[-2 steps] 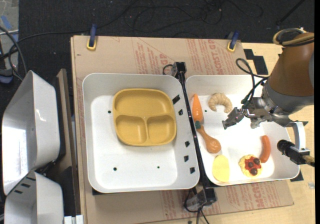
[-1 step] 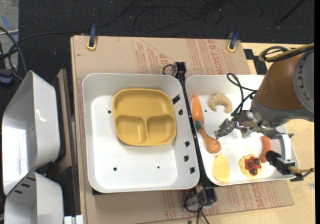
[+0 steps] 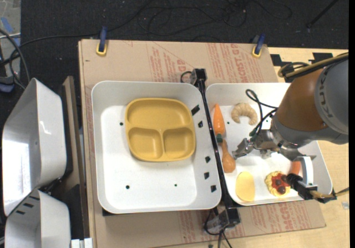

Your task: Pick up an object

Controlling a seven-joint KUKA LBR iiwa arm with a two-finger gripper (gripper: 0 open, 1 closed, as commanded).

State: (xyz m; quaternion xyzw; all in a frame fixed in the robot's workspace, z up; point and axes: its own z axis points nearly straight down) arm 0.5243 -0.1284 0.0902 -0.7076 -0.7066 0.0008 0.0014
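A: What's the biggest thing there?
B: The brown cardboard-covered bench (image 3: 166, 55), with two yellow clamps at its far edge. On it sit two shallow white bins side by side: the left white bin (image 3: 111, 186) and the right white bin (image 3: 266, 90).
A: And the arm?
B: The grey arm with the orange band (image 3: 310, 102) reaches in from the right and hangs over the right bin.
A: What's in the left bin?
B: A yellow plastic divided plate (image 3: 160, 128) with three compartments, lying flat towards the far side.
A: The right bin?
B: An orange toy carrot (image 3: 218, 119) lies along the left wall; nearer the camera along that wall is a smaller orange piece (image 3: 228, 160). A tan toy croissant (image 3: 244, 112) lies near the far wall. A pale yellow oval piece (image 3: 245, 186) rests at the near edge, and beside it, to the right, a small yellow and red toy food item (image 3: 277, 182).
A: The gripper?
B: The metal two-finger gripper (image 3: 243, 148) points left, its fingers spread apart with nothing between them, between the croissant and the yellow oval, just right of the small orange piece.
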